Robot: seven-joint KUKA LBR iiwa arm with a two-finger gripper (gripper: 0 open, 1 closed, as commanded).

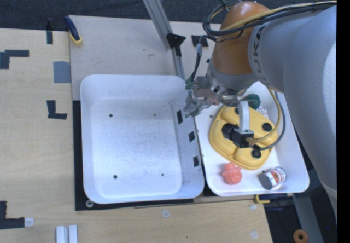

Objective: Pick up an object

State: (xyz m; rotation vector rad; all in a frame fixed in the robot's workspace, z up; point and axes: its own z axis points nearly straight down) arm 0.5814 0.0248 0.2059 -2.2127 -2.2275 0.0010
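Two shallow white bins side by side on the bench: left bin, right bin. Taking the yellow toy in the right bin as landmark throughout.

One yellow toy, broad and flattish, with black knobs on top, lying in the middle of the right bin; long axis slanting from upper left to lower right in the camera view, the wider end toward the lower right. One pink lumpy object just below the yellow toy, close to its lower edge. One small can-like object, silver with a red band, lying on its side below and right of the yellow toy, near the bin's front corner. One green piece with something white beside it, above and right of the yellow toy, partly hidden by the arm.

Crowding the yellow toy from above: the grey arm with its orange band, covering the upper part of the right bin. Gripper up and left of the yellow toy, over the shared wall between the bins; nothing seen held; fingers too dark and cluttered to judge, so opening cannot be told. Cables looping over the yellow toy's top and right side, and a white strap-like part hanging over its middle.

Left of the yellow toy, past the divider: the left bin, speckled floor. One blue-and-yellow clamp far up and left of the toy, at the board's corner.
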